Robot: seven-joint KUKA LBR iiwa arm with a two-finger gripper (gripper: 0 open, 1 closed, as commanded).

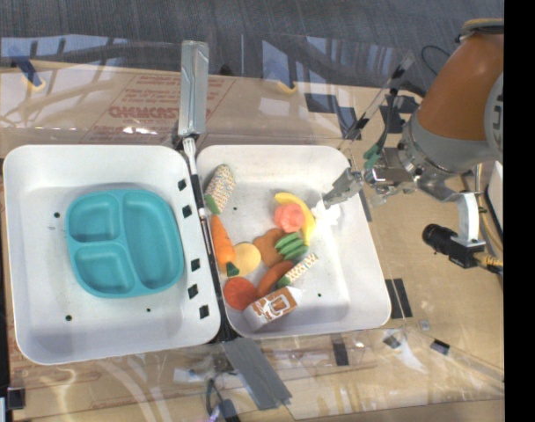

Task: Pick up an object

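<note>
Your gripper [336, 192] hangs over the upper right corner of the right bin [364, 301], reaching in from the right, and at this slant you cannot tell how far its jaws stand apart; nothing shows between them, so treat it as carrying nothing. The relation that matters is this: everything worth picking lies to the left of and below the gripper in the camera view, heaped toward the middle and lower left of that bin. Nearest to you is the banana [304, 214], just beside the gripper tip, its curved long axis running roughly from upper left to lower right, with a pink piece [289, 215] tucked against its left side and a green pod [291, 246] just below it. Further off sit the carrot [222, 243] along the bin's left wall, lying near upright in the view, the corn cob [219, 185] above it, and a small carton [275, 305] near the bottom edge. The left bin [21, 262] holds a teal divided tray [123, 243], well apart from the arm. I judge the banana the likeliest target: a short move left and down should reach it, and closing across its narrow width rather than along the curve looks the safer grasp. The crowding against the pink piece could spoil it.
</note>
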